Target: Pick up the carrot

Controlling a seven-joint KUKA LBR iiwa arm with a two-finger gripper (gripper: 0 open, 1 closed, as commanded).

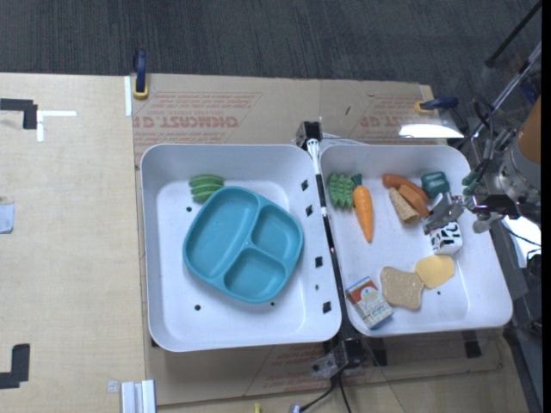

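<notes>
Small carton sits nearest. Carrot lies in right bin, left side, beside green leafy piece. Judged light, rigid, slick; mid-body pinch advised. Gripper state cannot be told.

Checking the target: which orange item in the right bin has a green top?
The carrot, lying by the bin's left wall, leafy end up-frame; the hot dog has none.

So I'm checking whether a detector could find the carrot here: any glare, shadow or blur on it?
Camera view: the carrot is evenly lit, sharp enough, with no glare on it; the one bright glare patch lies on the cardboard behind the right bin; the gripper looks slightly blurred and sits well right of the carrot.
</notes>
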